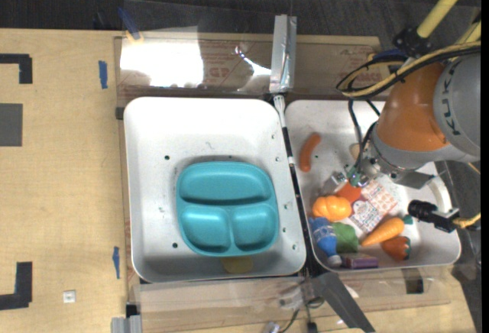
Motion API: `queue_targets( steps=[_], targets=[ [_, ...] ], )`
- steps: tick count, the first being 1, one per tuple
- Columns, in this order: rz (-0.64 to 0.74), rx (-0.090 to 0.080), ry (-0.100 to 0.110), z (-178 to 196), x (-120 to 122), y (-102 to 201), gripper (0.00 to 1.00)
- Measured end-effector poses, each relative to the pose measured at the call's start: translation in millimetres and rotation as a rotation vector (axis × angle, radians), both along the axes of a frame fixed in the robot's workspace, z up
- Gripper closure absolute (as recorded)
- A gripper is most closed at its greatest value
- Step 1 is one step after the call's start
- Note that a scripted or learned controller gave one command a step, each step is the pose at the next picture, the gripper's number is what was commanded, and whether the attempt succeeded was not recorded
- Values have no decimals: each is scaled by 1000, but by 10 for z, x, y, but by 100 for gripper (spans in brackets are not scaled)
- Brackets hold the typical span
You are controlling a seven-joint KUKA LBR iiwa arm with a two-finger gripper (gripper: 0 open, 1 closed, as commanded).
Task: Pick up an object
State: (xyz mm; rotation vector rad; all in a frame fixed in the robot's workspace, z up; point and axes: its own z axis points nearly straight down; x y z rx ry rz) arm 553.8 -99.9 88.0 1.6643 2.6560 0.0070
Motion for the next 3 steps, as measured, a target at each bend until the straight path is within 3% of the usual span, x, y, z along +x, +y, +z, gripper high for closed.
queue_targets(
  steps=[1,2,3],
  targets=[
    [-2,0,-6,114,19,-1,100],
    [334,-4,2,435,160,-296,100],
    [165,0,1,987,536,492,100]
  ],
)
